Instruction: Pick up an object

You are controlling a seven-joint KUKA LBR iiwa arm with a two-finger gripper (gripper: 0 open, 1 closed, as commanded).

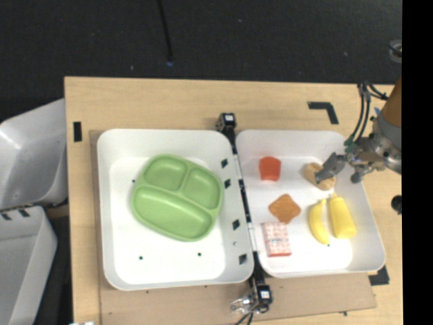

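Over the right bin (pixel 358 263), claw (pixel 343 170) spread, touching bread piece (pixel 312 173).

Pale wooden bench (pixel 169 100), dark floor (pixel 203 26), white furniture (pixel 30 154) left

The right bin (pixel 358 249) held six things. A red cup (pixel 270 168) stood at its upper left, a tan bread piece (pixel 315 174) at upper right. A brown cracker (pixel 285 208) lay mid-bin, a pink-patterned packet (pixel 276 239) at lower left. A banana (pixel 319 223) and a yellow corn cob (pixel 342 218) lay side by side at lower right.
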